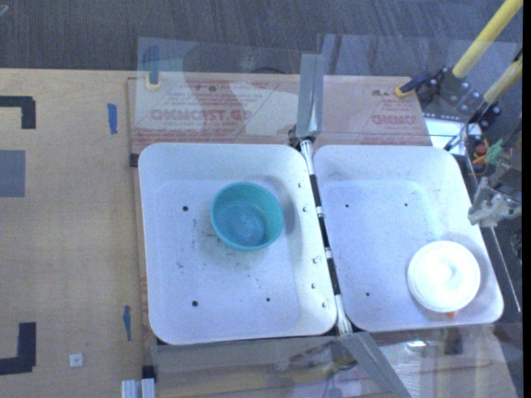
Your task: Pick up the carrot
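We see two white bins side by side on the surface [66,247]. In the left bin [166,305] a teal bowl [246,215] stands upright a little toward 12 o'clock of that bin's middle, well apart from every wall.

In the right bin [373,239] a round white dish [444,275] sits at about 4 o'clock, close to the bin's right wall and near its front rim. Just at the 6 o'clock edge of the dish a small orange sliver [449,313] peeks out; we take it for the carrot, though almost all of it is hidden under the dish and we cannot make out its shape. The dish thus lies over it and stands in the way from above.

Between the bins runs a narrow seam with a grey divider [309,106] rising toward 12 o'clock. Behind the bins lies printed cardboard [199,114] under a clear sheet.

At about 3 o'clock of the right bin, past its right rim, some grey and dark hardware [489,197] shows. We cannot tell whether this is the hand, nor how far it is open or whether it has hold of anything. Yellow bars [489,31] cross the corner at 1 o'clock.
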